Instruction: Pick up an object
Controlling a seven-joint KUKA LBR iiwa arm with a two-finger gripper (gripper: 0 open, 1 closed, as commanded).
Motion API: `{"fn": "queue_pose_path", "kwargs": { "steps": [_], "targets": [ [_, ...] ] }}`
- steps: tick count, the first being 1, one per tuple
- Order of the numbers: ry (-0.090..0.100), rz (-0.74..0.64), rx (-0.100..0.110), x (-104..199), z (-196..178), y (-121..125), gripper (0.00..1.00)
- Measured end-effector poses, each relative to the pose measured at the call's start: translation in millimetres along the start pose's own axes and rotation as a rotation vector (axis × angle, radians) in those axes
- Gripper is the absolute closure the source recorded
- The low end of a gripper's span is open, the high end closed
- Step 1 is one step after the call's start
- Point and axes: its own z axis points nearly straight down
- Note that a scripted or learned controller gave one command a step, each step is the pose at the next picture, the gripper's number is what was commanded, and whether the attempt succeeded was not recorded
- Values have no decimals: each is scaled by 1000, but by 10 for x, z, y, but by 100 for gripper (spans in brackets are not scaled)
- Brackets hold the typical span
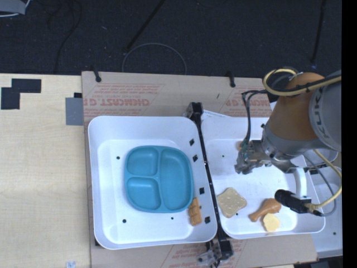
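1. White bare floor is the first worry: the gripper (245, 162) hangs over the upper left part of the right bin (218, 134), and I can make out nothing pickable directly beneath it. A straight drop from there would probably close on nothing.
2. Its likeliest targets lie nearer the front of that same bin: a beige slab (231, 201), a tan drumstick (265, 209) and a yellow disc (271, 223) just beside the drumstick's thick end.
3. The slab looks thin and flat, so it could slide away or never get lifted. The drumstick and the disc sit so close together that reaching for one may shove the other aside.
4. Over in the left bin (106, 177), a blue plate (158, 178) takes up the middle. An orange-brown piece (194, 211) is tucked against the wall by the divider, an awkward spot to reach.
5. The arm (290, 121) comes in from the right and bends steeply down, with its orange band above the wrist and the wrist over the right bin. Whether the gripper is released or clenched, I cannot tell from where I stand.
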Motion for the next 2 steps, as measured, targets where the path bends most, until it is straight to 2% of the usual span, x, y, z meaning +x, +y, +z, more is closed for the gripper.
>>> {"fn": "queue_pose_path", "kwargs": {
  "steps": [1,2],
  "targets": [
    [0,-6,-3,11,-622,57,100],
    [0,-6,-1,-2,-1092,65,100]
  ]
}}
